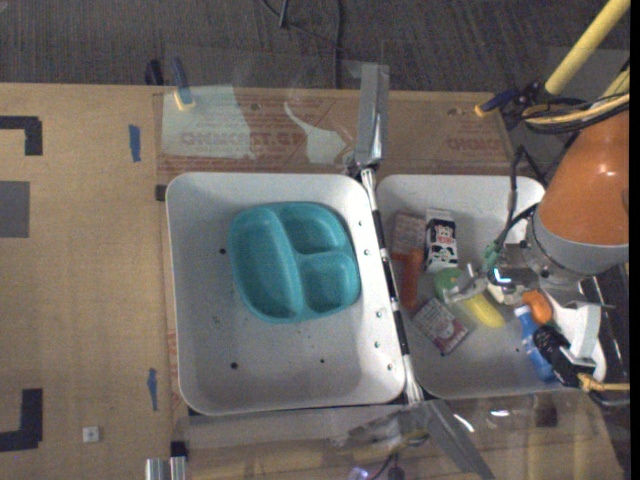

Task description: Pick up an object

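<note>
Smooth teal tray (295, 260), perhaps plastic

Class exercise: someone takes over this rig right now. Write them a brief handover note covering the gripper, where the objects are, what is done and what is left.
Gripper: low in the right bin; grasp unclear.
Objects: small cow-print carton, yellow item, orange item, flat packet, blue item, all in the right bin. Teal divided tray lies in the left bin.
Done: arm positioned over the objects.
Left: confirm a grasp, then lift.
</note>
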Tool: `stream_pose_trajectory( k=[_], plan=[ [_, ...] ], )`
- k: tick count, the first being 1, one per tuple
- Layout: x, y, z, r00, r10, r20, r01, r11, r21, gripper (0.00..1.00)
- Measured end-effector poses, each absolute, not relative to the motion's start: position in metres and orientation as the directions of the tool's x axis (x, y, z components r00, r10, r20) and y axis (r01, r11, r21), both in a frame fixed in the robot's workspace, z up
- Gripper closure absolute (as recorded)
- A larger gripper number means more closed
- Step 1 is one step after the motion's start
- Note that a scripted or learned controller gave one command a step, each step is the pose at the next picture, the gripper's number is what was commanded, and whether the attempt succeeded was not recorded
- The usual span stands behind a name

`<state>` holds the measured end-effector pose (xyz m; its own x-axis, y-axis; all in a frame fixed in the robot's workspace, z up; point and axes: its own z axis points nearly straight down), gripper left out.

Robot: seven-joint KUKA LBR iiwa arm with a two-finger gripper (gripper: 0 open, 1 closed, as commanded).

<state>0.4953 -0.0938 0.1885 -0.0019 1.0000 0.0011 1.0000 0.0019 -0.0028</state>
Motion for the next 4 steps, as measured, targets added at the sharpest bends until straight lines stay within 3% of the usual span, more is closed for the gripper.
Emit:
stream_pose_trajectory(
  k=[1, 2, 3, 4],
  plan=[
    [0.521, -0.134, 0.099, -0.019, 1.000, -0.002, 1.000, 0.019, 0.012, 0.00],
    [0.520, -0.135, 0.107, -0.016, 1.000, -0.002, 1.000, 0.016, 0.011, 1.00],
    [0.567, -0.121, 0.199, 0.087, 0.996, -0.001, 0.996, -0.087, 0.000, 1.00],
    [0.554, -0.123, 0.171, 0.219, 0.976, 0.000, 0.976, -0.219, -0.003, 1.00]
  ],
)
